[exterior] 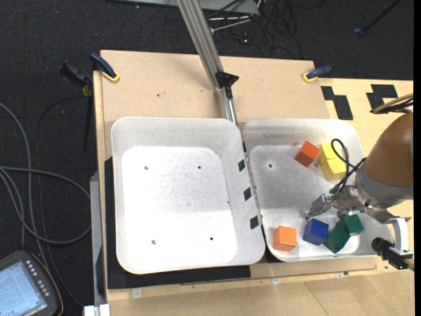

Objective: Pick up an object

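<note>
My gripper (330, 206) hangs low over the right bin (279, 176), near its front right part. Just below it in the view lie a blue block (316, 232) and two green blocks (338, 239) (354, 224), close together. An orange block (284, 237) rests at the bin's front edge, left of the blue one. Farther back sit another orange block (306, 154) and a yellow block (331, 162) side by side. The arm's orange band (395, 157) covers the bin's right rim. Nothing is visibly held.
The left bin (174, 189) stands beside the right one, their rims touching along the middle. A slanted metal pole (200, 35) crosses the back of the bench. A black cable (342, 153) loops over the yellow block.
</note>
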Robot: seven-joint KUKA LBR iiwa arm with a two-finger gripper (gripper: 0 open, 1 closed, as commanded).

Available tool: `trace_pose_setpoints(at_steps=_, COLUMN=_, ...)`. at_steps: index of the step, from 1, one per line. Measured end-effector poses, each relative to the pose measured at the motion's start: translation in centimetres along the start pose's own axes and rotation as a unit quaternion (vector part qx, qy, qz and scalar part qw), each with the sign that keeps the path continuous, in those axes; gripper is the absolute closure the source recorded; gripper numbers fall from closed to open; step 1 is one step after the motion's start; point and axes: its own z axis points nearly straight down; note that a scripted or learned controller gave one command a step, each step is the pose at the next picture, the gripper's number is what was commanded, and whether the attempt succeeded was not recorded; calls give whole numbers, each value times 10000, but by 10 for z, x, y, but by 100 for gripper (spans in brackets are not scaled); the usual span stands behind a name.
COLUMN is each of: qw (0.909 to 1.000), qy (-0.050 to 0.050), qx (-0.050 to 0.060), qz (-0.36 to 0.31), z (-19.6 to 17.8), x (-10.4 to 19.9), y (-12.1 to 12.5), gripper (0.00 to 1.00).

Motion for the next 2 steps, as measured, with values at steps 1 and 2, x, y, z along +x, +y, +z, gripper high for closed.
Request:
trace_pose_setpoints(at_steps=1, qw=10000, qy=-1, qx=-16, qz=-1, z=-12, x=0, y=1, gripper=100)
trace_pose_setpoints(at_steps=2, qw=10000, qy=-6, qx=-30, qz=-23, z=-64, x=9, y=8, gripper=100)
